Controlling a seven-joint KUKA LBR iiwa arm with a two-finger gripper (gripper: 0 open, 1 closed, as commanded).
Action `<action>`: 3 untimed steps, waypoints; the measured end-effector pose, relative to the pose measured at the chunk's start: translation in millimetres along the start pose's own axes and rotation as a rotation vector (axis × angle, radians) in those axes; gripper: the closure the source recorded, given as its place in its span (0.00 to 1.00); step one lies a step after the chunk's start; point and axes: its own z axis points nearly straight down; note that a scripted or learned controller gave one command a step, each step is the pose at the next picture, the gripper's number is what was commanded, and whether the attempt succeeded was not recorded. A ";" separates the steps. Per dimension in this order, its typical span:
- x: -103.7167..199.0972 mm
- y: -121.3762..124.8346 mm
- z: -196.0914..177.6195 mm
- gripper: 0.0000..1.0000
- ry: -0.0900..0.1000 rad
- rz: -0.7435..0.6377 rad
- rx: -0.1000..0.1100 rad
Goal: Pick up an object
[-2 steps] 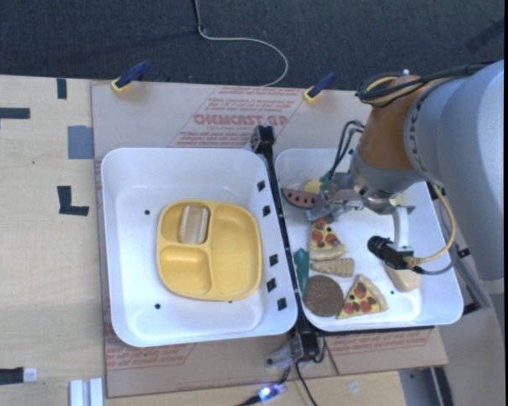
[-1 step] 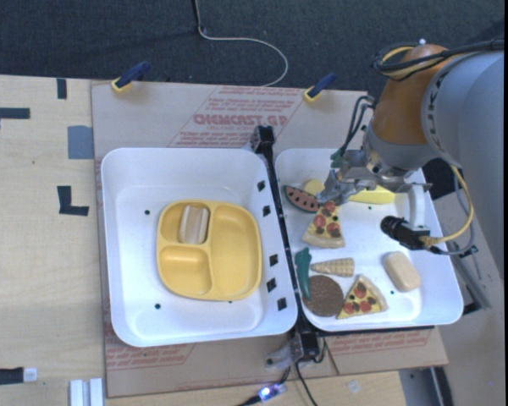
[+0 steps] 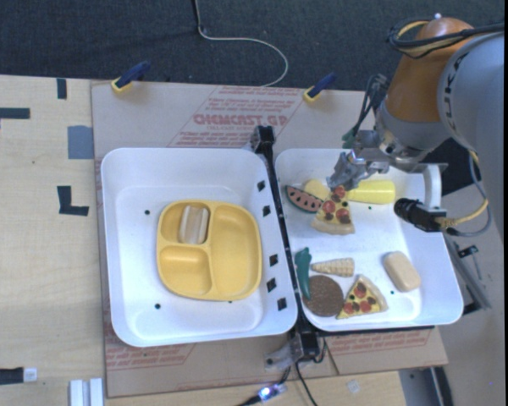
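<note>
Cardboard sheeting covers the desk point(image 3: 34, 252), on which two white bins sit side by side, their inner walls touching along a black divider. Left bin point(image 3: 118, 252) holds a yellow tray point(image 3: 229, 260) with a small bun point(image 3: 193, 223) in one compartment. Right bin point(image 3: 444, 307) holds the toy food: a melon slice point(image 3: 303, 199), a pizza slice point(image 3: 334, 218), a yellow piece point(image 3: 372, 194), a green piece point(image 3: 303, 271), a corn cob point(image 3: 334, 267), a brown patty point(image 3: 324, 294), a second pizza slice point(image 3: 363, 298) and a bread roll point(image 3: 401, 271). End effector point(image 3: 345, 176) hangs low over the far cluster, just above the pizza slice and beside the yellow piece; nothing is seen between its fingers, and whether they are wide or narrow cannot be told. No object appears lifted, so the pick seems not yet made. Crowding is tight at the far cluster; open floor lies mid-bin, near the right wall.
</note>
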 end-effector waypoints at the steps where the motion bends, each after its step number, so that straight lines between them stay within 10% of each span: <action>1: 0.5 0.5 -24.4 1.00 0.000 0.000 0.002; 3: 86.6 -25.9 -29.1 1.00 0.001 -0.003 0.004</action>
